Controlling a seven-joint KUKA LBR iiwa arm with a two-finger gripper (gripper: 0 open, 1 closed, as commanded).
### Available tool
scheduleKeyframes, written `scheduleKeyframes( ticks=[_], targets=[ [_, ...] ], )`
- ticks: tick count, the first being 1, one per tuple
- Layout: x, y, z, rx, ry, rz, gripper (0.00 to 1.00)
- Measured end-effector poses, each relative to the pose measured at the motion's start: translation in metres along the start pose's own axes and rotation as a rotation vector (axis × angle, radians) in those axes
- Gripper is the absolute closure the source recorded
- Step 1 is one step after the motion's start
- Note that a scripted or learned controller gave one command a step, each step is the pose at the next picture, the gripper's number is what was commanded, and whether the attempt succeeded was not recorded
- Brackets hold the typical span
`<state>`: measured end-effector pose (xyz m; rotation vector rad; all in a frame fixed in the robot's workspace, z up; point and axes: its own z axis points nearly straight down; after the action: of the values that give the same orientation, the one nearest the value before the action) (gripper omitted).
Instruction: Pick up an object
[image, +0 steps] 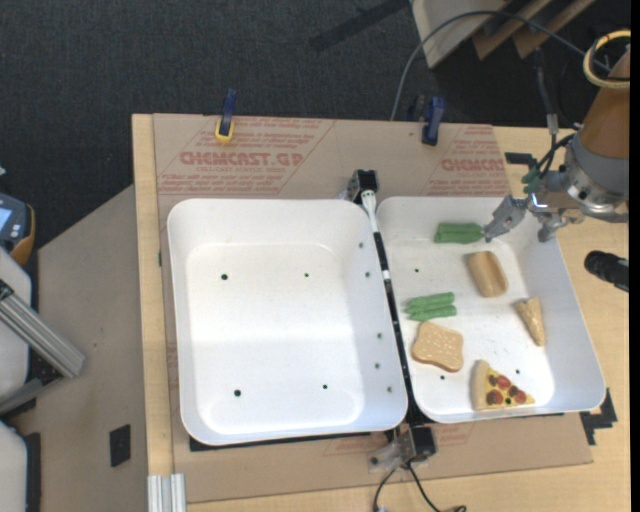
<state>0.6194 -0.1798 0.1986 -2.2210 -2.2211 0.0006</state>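
Five toy foods (487, 273) lie in right bin (570, 300).

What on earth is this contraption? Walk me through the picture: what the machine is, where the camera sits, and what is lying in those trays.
One camera looks down at a slant on a bench with two shallow white trays. The left tray sits beside the right tray. The grey robot arm reaches in from the right; its claw hovers over the right tray's far end, open and holding nothing. In that tray lie toy foods: a green piece, a bread roll, green beans, a toast slice, a wedge and a pizza slice.
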Motion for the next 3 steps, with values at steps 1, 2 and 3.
scheduleKeyframes(
  ticks=[1,2,3],
  targets=[
    [0.057,-0.120,0.066,0.016,0.007,0.001,0.00],
    [0.091,-0.045,0.111,-0.009,-0.001,-0.005,0.00],
    [0.048,-0.019,0.114,-0.005,-0.004,0.003,0.00]
  ],
)
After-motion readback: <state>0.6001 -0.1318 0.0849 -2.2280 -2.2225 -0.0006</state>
